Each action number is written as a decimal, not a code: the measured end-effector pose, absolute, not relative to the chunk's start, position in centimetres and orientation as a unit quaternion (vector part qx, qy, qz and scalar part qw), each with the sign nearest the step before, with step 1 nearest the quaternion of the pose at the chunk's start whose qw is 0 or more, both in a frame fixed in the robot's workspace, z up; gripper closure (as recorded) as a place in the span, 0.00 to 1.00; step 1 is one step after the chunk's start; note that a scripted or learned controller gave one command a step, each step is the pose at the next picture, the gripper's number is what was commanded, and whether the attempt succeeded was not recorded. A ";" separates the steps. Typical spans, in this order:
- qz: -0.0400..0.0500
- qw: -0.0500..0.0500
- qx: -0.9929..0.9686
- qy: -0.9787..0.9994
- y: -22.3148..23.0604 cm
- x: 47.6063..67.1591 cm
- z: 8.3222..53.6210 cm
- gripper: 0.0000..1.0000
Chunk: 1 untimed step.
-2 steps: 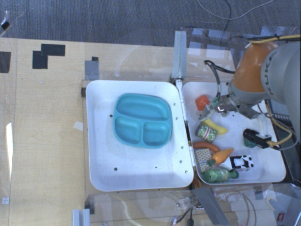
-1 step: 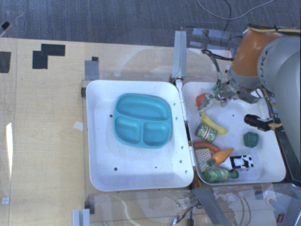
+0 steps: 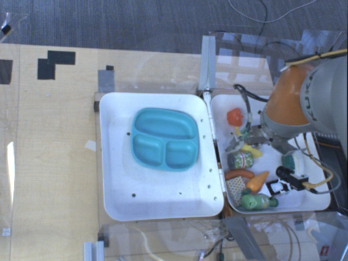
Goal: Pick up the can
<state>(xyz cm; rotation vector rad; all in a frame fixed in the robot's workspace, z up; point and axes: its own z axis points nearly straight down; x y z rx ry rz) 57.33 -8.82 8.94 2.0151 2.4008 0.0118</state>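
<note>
The can [image 3: 242, 160] lies on its side in the right bin [image 3: 321, 203], with a green and white label. My gripper [image 3: 246, 141] hangs just above the can's far side, low in the bin, close to a yellow piece [image 3: 253, 151]. The grey arm with its orange band [image 3: 288, 99] reaches in from the right and covers the bin's far right part. Nothing shows as lifted off the bin floor.
Around the can lie a red round piece [image 3: 235, 116], a red sausage [image 3: 239, 174], a carrot [image 3: 258, 181], a green piece [image 3: 255, 202] and a teal piece [image 3: 288, 160]. The left bin [image 3: 117, 194] holds a blue compartment plate [image 3: 165, 138]. Black cables [image 3: 296, 179] loop by the wrist.
</note>
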 end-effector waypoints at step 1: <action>0.007 0.007 0.643 0.766 -8.8 57.7 10.2 1.00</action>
